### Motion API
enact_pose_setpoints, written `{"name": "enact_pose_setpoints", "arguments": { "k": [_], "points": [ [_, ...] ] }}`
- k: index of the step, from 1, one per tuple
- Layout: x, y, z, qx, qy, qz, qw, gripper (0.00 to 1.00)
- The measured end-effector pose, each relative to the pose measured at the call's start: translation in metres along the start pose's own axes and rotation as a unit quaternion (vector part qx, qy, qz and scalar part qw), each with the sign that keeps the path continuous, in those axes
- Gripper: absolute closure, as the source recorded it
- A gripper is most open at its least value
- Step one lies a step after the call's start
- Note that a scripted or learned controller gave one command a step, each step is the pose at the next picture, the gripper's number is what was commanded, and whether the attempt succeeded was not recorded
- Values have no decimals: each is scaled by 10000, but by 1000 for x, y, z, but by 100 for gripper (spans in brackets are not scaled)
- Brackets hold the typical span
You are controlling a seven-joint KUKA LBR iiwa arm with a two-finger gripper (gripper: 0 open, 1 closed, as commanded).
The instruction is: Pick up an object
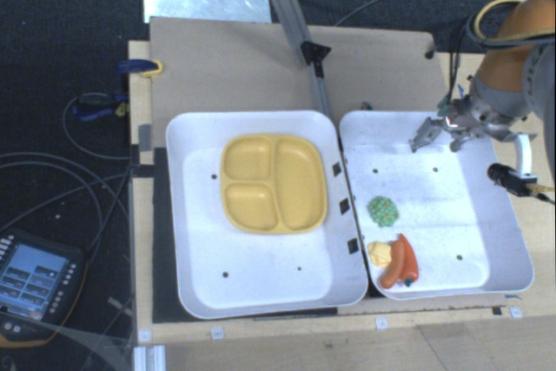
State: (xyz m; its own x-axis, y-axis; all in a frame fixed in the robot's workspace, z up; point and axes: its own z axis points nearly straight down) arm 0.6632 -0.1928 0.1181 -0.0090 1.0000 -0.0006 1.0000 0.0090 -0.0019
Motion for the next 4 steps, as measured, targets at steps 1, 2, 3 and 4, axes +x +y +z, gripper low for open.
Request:
{"name": "enact_pose_setpoints", "arguments": {
  "k": [1,2,3,4],
  "points": [
    [0,1,28,-9,-4,-2,10000,0],
    [0,2,15,-39,-20,-13,10000,100],
    [-4,0,-32,-47,-9,32,10000,100],
    [2,-3,-80,-49,-6,3,10000,100]
  ]
}}
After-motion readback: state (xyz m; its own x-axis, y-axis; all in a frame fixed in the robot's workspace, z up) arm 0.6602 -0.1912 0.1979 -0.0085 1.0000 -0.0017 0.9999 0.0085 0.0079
